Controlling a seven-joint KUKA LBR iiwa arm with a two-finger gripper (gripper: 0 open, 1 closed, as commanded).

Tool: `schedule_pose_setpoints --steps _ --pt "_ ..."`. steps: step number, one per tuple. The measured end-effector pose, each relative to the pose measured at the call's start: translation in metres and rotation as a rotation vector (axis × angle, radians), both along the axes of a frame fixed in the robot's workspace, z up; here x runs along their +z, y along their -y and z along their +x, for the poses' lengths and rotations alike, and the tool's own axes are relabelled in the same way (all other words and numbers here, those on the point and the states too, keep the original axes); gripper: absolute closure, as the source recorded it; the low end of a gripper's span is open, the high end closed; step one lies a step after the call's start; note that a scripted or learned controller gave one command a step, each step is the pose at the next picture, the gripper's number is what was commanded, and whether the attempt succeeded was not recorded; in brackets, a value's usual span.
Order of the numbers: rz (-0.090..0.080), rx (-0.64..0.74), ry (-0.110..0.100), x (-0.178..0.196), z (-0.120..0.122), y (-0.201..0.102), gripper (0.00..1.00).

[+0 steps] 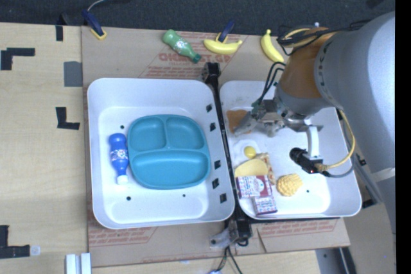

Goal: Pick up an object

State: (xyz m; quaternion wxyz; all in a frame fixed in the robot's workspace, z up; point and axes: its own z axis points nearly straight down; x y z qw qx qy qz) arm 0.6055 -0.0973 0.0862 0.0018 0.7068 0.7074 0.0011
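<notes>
My gripper is low in the upper part of the right bin, beneath the grey wrist and its orange band. Just left of it, close to or touching it, lies a brown piece; I cannot tell which. Below are a small yellow round item, a yellow wedge, a red and white box and a yellow corn-like piece. None of them is lifted.
The left bin holds a blue divided plate and a blue bottle. Behind the bins on the cardboard lie a green bottle and two bananas. A black divider separates the bins.
</notes>
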Motion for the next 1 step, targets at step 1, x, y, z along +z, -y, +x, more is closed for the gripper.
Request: schedule_pose_setpoints --steps 1 --pt "0.0 0.001 -0.001 -0.0005 0.0418 -0.0032 0.0"
